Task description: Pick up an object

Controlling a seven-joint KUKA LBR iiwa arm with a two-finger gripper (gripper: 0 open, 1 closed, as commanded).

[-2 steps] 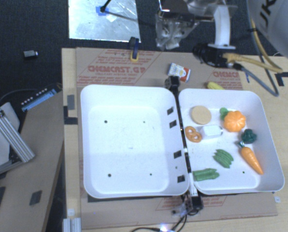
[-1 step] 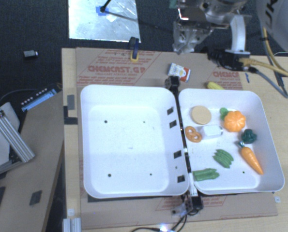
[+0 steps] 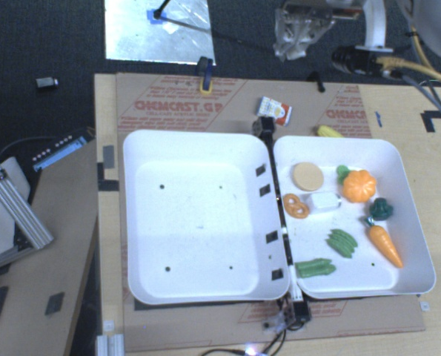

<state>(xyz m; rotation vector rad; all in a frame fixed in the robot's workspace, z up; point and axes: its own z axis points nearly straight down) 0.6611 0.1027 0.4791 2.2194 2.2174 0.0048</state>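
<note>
The right bin (image 3: 409,199) holds several toy foods: a tan round cracker (image 3: 307,176), a pretzel (image 3: 296,205), a white block (image 3: 324,200), an orange pumpkin (image 3: 359,186), a dark green broccoli (image 3: 380,209), a carrot (image 3: 385,245), a green pea pod (image 3: 342,242) and a green bean pod (image 3: 314,268). My gripper (image 3: 296,47) hangs high at the top of the view, above the bench's far edge and well behind the bins, with nothing seen between its fingers.
The left bin (image 3: 142,154) stands beside the right one. A yellow banana (image 3: 328,132) and a small carton (image 3: 274,110) lie on the cardboard behind the bins. A yellow clamp (image 3: 205,76) stands at the far edge. A metal frame (image 3: 9,206) is at the left.
</note>
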